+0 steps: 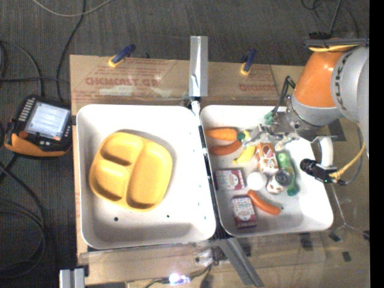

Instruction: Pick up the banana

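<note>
- Banana (245, 155) lies near the right bin's (312, 218) far edge, between a carrot (222, 135) and a packet (267, 158).
- Hand (271, 132) hovers just beside it; whether open or closed, I cannot tell.
- Approach step, likely; next, descend over the banana.

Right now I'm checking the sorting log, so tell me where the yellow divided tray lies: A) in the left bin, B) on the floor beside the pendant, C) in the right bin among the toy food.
A: the yellow divided tray rests on the floor of the left bin, apart from the banana in the right bin.
</note>
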Robot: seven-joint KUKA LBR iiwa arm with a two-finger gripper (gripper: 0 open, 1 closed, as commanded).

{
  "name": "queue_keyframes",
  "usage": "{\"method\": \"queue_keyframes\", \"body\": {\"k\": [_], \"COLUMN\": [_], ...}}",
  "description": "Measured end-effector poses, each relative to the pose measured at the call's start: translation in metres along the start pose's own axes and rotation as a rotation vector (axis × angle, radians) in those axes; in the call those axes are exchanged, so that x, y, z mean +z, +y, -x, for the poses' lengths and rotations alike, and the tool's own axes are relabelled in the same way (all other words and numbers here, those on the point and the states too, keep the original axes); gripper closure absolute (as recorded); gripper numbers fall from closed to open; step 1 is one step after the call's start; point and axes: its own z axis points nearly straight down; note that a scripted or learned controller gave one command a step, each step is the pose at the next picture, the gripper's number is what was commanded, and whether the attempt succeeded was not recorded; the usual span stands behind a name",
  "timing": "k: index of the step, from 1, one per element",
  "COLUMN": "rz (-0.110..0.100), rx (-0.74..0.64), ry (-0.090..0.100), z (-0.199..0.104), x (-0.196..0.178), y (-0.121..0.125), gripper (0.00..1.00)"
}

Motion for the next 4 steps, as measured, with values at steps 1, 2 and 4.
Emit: {"method": "queue_keyframes", "body": {"k": [1, 2, 4], "rz": [0.000, 0.045, 0.018], "rx": [0.238, 0.209, 0.083], "ry": [0.001, -0.009, -0.026], "z": [-0.007, -0.004, -0.018], "x": [-0.014, 0.034, 0.044], "y": [-0.006, 0.019, 0.054], "gripper": [0.00, 0.00, 0.00]}}
